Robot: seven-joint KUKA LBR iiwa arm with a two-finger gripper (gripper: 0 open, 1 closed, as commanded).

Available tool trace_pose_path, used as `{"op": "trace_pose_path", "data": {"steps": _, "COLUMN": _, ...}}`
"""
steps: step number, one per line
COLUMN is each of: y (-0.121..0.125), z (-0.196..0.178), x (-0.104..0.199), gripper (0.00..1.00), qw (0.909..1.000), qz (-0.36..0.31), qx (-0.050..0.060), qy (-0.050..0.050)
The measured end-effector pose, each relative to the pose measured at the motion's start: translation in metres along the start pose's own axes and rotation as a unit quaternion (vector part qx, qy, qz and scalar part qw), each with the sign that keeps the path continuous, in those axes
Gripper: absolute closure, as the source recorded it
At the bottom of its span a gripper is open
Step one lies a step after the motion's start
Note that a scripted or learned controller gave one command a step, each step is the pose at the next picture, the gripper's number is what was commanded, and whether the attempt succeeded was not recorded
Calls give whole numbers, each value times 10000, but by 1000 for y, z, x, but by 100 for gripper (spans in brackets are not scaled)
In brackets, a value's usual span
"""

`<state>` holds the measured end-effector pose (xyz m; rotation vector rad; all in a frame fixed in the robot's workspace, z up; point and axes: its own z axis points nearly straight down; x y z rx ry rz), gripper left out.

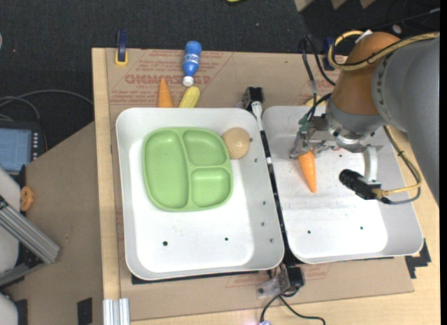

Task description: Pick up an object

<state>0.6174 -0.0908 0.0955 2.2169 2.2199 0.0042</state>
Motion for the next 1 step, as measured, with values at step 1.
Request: {"op": "trace_pose_path", "data": {"steps": 1, "y": -42, "z": -95, "x": 68, "gripper": 100, "qw": 10000, "qz": -27, "qx": -3, "qy": 19}}
